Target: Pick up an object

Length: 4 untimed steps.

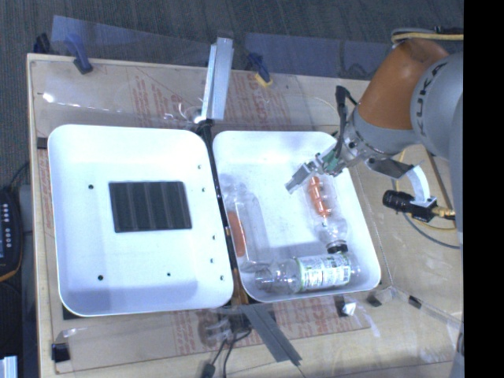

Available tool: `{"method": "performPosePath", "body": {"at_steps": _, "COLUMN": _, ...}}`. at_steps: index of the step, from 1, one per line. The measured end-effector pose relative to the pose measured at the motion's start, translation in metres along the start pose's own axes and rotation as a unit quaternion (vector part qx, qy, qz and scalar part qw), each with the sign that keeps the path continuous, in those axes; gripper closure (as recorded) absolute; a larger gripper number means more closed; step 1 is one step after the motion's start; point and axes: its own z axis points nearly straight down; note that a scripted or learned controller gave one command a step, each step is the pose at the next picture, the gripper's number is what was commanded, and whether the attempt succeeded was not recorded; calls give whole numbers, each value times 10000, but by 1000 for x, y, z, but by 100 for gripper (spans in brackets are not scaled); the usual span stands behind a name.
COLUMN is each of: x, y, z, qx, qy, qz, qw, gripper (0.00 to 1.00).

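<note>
My gripper (302, 178) hangs over the upper right part of the right bin (272, 144), reaching in from the right. Just below it lies a clear plastic bottle (323, 207) with an orange inside and a black cap, along the bin's right wall. A second clear bottle (239, 223) with an orange strip lies along the left wall. A third bottle (315, 274), with a pale green label, lies across the bin's front edge. Nothing shows in the gripper's grasp.
The left bin (79, 203) holds a dark ribbed rectangular block (150, 205) near its middle. A grey metal bar (216, 77) stands behind the gap between the bins. Blue clamps (79, 57) hold the bench sheet at the back.
</note>
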Motion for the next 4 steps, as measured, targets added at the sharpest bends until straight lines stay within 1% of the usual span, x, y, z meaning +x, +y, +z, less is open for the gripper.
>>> {"method": "performPosePath", "body": {"at_steps": 1, "x": -13, "y": 29, "z": 29, "qx": 4, "qy": 8, "qz": -92, "qw": 10000, "gripper": 0}}
{"method": "performPosePath", "body": {"at_steps": 2, "x": 5, "y": -9, "z": -13, "qx": 6, "qy": 8, "qz": 75, "qw": 10000, "gripper": 0}}
{"method": "performPosePath", "body": {"at_steps": 3, "x": -23, "y": 53, "z": 105, "qx": 16, "qy": 18, "qz": 373, "qw": 9993, "gripper": 0}}
{"method": "performPosePath", "body": {"at_steps": 4, "x": -5, "y": 10, "z": -6, "qx": -11, "qy": -1, "qz": 443, "qw": 9990, "gripper": 0}}
